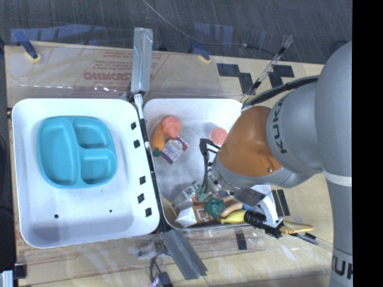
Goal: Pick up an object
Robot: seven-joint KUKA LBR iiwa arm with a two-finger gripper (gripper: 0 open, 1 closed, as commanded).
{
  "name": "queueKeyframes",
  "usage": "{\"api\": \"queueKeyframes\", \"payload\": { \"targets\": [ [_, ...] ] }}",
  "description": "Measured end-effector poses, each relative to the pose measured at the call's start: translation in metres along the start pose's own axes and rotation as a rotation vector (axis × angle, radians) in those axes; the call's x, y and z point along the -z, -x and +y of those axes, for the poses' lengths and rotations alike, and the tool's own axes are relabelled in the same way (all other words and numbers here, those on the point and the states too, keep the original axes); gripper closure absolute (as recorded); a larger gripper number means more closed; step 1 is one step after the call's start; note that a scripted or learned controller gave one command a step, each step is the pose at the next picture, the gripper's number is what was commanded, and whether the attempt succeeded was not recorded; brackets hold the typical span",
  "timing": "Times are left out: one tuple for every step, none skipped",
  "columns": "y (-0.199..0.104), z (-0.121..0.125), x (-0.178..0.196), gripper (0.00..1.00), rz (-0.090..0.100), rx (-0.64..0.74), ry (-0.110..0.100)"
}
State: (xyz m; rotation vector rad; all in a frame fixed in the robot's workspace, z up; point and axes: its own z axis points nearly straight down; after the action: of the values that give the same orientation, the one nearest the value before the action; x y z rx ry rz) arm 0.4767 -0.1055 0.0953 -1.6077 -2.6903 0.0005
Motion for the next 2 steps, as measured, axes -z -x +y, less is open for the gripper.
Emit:
{"api": "queueKeyframes", "payload": {
  "targets": [
    [0.001, 0.004, 0.009, 1.00, -0.002, 0.006, 0.006],
    [0.003, -0.002, 0.035, 1.00, -0.003, 0.113, 0.001]
  ]
}}
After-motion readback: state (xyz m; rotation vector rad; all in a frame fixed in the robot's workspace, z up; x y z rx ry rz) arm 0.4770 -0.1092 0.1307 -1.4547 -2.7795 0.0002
